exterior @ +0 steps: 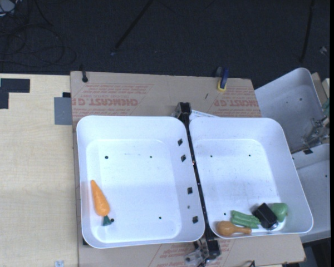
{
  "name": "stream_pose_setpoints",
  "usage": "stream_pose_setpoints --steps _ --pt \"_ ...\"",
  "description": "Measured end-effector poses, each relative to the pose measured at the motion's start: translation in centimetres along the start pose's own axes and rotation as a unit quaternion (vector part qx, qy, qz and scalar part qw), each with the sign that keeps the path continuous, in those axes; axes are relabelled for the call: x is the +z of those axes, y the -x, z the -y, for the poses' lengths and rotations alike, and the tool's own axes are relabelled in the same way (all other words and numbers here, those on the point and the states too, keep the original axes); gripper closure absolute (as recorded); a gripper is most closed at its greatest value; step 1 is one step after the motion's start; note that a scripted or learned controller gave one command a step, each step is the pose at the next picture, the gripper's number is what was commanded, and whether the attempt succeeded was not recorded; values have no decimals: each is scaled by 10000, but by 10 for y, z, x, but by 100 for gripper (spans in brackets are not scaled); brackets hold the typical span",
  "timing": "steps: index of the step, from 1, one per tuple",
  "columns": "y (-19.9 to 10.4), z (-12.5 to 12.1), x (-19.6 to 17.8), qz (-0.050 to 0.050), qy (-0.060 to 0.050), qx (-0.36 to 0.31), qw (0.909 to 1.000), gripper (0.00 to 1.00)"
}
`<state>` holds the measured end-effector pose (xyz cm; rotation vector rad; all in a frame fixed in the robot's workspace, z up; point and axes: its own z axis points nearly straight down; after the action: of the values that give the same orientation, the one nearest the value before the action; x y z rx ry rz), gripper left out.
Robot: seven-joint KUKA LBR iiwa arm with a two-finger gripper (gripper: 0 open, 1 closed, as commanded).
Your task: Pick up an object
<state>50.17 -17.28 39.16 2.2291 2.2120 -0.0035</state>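
Observation:
An orange toy carrot (99,199) with a small dark green top lies near the front left corner of the left bin (133,129). In the front right corner of the right bin (239,128) several items crowd together: a yellow-orange pear-shaped toy (232,228), a green pod-like toy (244,219), a black block (265,215) and a light green piece (279,209) behind it.
Both bins rest on a cardboard sheet (156,96) over a light wooden bench (28,171). A black divider strip (190,171) runs between the bins. A grey metal plate (295,102) stands at the right. A yellow-blue clamp (222,79) sits at the cardboard's far edge.

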Motion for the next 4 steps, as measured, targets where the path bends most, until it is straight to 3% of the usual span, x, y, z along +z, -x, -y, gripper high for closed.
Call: stream_pose_setpoints --steps 1,2,3,4 --pt "43 27 23 -12 -16 -19 10000 100" --pt "-22 26 28 -23 -12 -65 10000 100" --pt "32 27 92 -18 -38 -18 10000 100" --pt "-8 -43 127 -16 -3 -66 10000 100"
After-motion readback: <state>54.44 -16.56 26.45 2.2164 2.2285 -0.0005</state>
